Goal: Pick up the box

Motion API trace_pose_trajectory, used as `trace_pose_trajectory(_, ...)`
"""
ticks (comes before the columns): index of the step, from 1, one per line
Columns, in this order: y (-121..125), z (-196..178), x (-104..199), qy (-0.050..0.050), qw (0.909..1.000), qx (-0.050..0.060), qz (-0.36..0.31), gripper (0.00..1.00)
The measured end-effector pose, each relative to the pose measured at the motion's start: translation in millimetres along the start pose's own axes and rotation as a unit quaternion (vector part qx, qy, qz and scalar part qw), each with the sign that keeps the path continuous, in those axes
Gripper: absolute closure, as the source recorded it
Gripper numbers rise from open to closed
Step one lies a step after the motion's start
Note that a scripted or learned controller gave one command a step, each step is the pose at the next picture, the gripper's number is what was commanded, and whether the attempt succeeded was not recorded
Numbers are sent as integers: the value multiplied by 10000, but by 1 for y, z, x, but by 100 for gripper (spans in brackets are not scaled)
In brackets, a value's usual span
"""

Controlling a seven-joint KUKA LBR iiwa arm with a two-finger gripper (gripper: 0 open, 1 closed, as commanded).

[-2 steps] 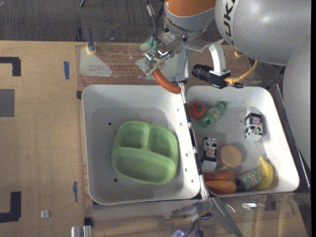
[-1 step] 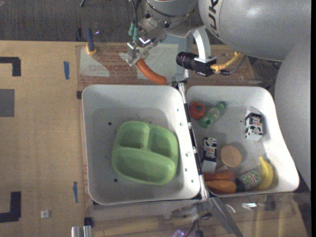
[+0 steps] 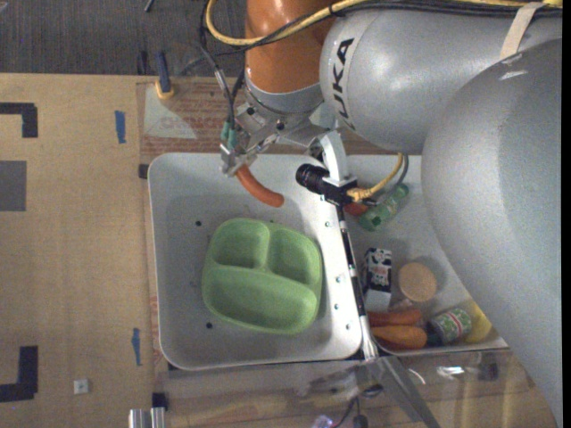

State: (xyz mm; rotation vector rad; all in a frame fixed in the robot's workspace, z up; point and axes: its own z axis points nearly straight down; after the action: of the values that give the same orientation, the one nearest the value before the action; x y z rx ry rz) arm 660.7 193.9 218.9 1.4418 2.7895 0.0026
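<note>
The box is a small black-and-white carton standing in the right bin, close to the wall between the two bins. My gripper hangs over the far corner of the left bin, well away from the box. Its fingers are closed on the upper end of an orange-red sausage, which slants down and to the right from them. The grey arm and its orange band cover the top of the right bin.
A green divided plate lies in the middle of the left bin. Around the box in the right bin are a green bottle, a round tan lid, two carrots and a green can.
</note>
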Motion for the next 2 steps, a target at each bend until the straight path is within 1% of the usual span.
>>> trace_pose_trajectory(1, -7, -40, -21, -7, 9865, -10, 1635, 100)
trace_pose_trajectory(2, -41, -102, -70, -13, 9962, -12, 874, 100)
